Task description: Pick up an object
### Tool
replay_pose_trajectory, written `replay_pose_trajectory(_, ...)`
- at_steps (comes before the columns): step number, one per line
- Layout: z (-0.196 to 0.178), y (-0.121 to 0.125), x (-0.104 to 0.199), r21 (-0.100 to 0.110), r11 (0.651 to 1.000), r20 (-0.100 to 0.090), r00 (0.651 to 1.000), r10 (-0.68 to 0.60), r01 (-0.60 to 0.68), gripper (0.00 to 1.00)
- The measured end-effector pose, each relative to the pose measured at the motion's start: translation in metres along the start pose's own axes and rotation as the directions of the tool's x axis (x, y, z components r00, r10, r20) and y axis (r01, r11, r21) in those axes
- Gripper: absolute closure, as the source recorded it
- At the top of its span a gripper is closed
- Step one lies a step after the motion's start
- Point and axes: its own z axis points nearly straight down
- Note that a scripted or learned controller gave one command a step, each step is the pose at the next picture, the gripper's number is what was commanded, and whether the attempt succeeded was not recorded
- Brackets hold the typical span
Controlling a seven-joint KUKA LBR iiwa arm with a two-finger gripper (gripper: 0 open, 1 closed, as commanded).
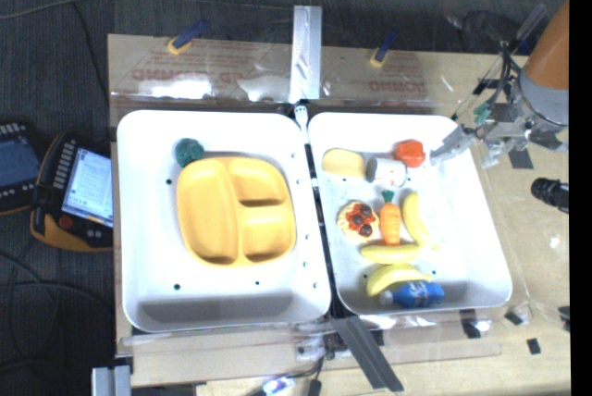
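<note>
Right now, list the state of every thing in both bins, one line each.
Gripper: over the right bin's far right corner, holding nothing visible.
Yellow tray: flat in the left bin.
Teal ball: beside the tray's far corner.
Carrot: lying in the right bin.
Bananas: lying near the carrot.
Blue object: at the near wall.

Wooden bench [518,200] carries two white bins side by side: left bin [139,228] and right bin [472,228], touching at centre. Clear plastic sheet [213,75] lies along back edge.
</note>
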Motion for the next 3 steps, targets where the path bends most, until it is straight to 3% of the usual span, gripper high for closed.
replay_pose_trajectory(1, 0.135, -0.026, 0.050, -0.001, 1.000, 0.000, 1.000, 0.006, -0.006, 0.00)
replay_pose_trajectory(2, 0.126, -0.026, 0.051, -0.001, 1.000, -0.001, 1.000, 0.005, -0.005, 1.00)
replay_pose_trajectory(3, -0.009, -0.004, 0.105, 0.000, 0.998, 0.003, 0.998, 0.064, -0.064, 1.00)
